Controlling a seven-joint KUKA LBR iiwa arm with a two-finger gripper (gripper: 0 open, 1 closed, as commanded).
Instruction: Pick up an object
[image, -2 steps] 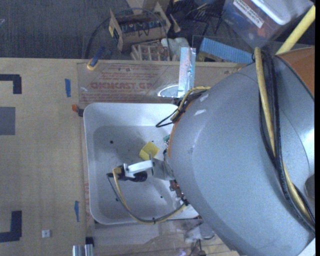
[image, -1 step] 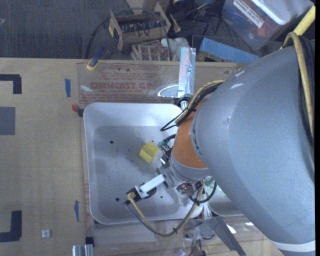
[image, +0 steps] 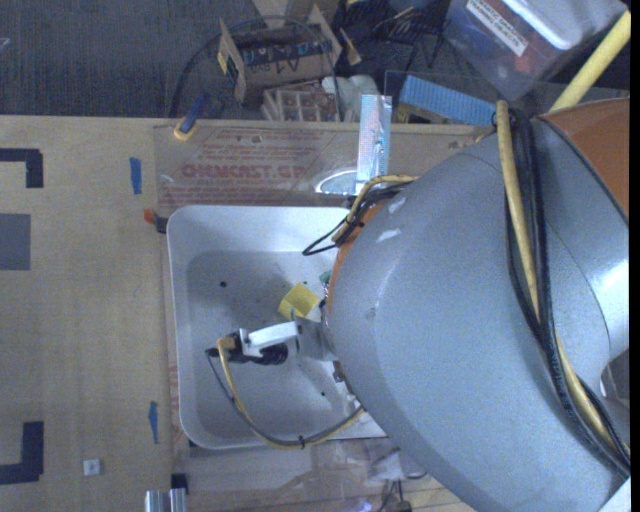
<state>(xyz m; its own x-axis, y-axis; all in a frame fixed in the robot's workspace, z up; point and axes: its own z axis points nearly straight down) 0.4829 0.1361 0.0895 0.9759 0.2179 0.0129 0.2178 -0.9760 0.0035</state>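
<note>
Clutter lines the far edge of the bench (image: 80, 330): one cardboard box (image: 278, 50) of odds and ends, one blue slab (image: 446, 100) and one clear upright strip (image: 375, 135) that stands just behind the white bin (image: 200, 245). On the bare wood to the left I count two short blue tape strips (image: 135, 175), two black corner marks (image: 25, 165) and one grey square (image: 12, 242), all well apart from the bin. The grey arm (image: 470, 320) is what stands in my way. Its bulk fills the right side of my view, with the orange band (image: 590, 120) showing at the top right, and it covers the bin's right part and whatever lies there. On the bin floor I can make out one object, a small yellow piece (image: 298, 300). It lies in the middle of the bin right at the edge of the arm's housing, close against it, and I cannot tell whether they touch. A few dark specks dot the white floor to its left. The pincer (image: 315, 340) is down in the bin just below the yellow piece and mostly under the arm, so I cannot tell whether it is apart or together, or whether it has anything in it.
</note>
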